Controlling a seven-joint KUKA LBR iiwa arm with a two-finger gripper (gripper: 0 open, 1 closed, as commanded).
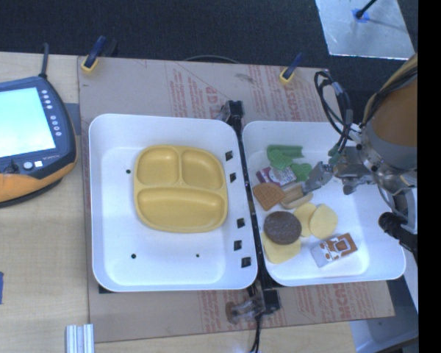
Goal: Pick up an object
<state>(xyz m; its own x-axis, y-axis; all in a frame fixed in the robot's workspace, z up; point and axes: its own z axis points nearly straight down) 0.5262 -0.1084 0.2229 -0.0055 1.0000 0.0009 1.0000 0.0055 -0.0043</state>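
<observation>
We see the claw (311, 186) low over the right bin (382, 271), reaching in from the right toward the cluster of play-food pieces at the bin's left side. Its tip sits just beside a tan piece (295, 194), with the waffle-like brown square (267, 195) to its left and the green piece (285, 155) above; whether it touches any of them we cannot tell. We also cannot tell how far apart the claw's tips stand, since they merge into the pieces beneath, and nothing shows plainly clamped between them. To do this step well, we judge the claw should settle on one piece alone, straddle it squarely, and close before lifting straight up, because the pieces lie crowded: the dark round cookie (283, 227), the yellow discs (317, 220) and the small carton (334, 249) sit close by and could be nudged. The left bin (106, 197) holds a yellow divided plate (181, 188).
</observation>
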